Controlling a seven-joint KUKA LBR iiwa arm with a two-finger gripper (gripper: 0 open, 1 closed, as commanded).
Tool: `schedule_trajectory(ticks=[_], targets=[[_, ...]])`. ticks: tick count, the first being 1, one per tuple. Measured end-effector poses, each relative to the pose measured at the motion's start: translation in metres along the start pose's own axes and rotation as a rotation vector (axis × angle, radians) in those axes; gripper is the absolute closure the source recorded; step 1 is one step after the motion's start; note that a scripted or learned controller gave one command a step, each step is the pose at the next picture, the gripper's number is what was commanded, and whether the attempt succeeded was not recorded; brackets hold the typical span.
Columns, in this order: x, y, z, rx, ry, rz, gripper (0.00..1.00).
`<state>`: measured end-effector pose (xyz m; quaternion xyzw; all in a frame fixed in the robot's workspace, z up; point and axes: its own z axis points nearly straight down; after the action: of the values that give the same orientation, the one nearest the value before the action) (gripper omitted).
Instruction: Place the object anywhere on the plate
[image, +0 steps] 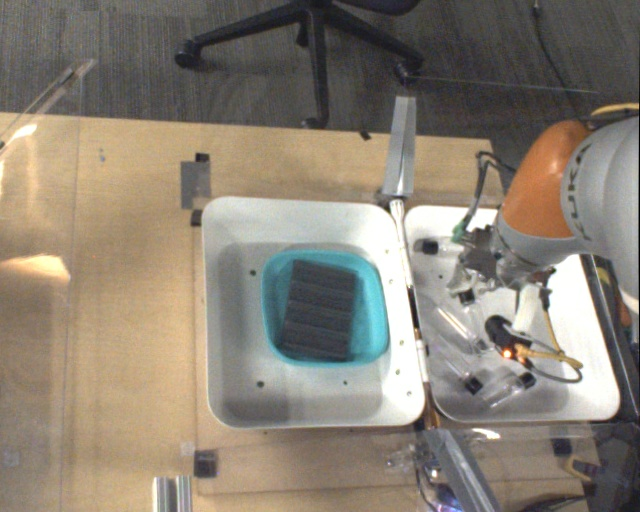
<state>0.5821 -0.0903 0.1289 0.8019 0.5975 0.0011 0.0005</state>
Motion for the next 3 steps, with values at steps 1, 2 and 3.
schedule_trajectory(ticks=[1, 2, 3], targets=[[0.06, -0.055, -0.057, -0.002, 0.001, -0.18, 1.0], [0.059, -0.054, -0.057, -0.003, 0.001, -0.18, 0.0], [0.038, -0.024, -0.058, -0.005, 0.001, -0.184, 0.0]])
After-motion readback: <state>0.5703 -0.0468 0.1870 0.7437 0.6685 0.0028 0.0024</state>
